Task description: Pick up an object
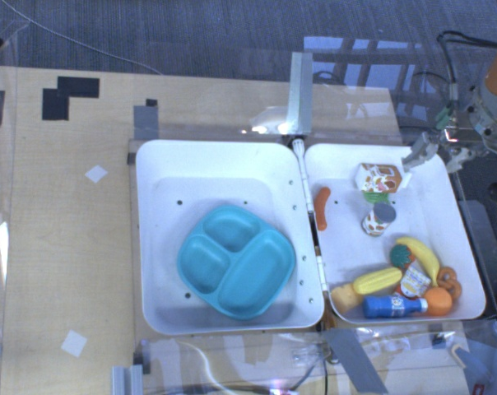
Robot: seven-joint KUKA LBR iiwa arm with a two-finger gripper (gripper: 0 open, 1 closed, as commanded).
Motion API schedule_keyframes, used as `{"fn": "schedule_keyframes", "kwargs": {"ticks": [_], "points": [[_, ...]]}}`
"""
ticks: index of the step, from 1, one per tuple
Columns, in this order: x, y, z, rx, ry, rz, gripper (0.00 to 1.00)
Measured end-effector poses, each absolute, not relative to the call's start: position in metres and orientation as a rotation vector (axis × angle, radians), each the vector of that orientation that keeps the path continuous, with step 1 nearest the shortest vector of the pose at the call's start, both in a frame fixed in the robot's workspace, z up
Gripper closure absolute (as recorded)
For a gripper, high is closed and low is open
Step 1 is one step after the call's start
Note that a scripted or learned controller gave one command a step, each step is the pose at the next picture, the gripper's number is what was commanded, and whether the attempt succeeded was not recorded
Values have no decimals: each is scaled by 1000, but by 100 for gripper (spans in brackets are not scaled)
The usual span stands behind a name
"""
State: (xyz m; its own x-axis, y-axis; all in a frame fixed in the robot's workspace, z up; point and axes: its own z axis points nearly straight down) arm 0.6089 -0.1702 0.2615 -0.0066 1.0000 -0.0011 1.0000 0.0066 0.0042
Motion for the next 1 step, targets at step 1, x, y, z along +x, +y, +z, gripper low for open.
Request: {"fn": "schedule_keyframes", "kwargs": {"ticks": [1], "points": [[581, -197, 161, 2428, 1990, 2, 0]]}}
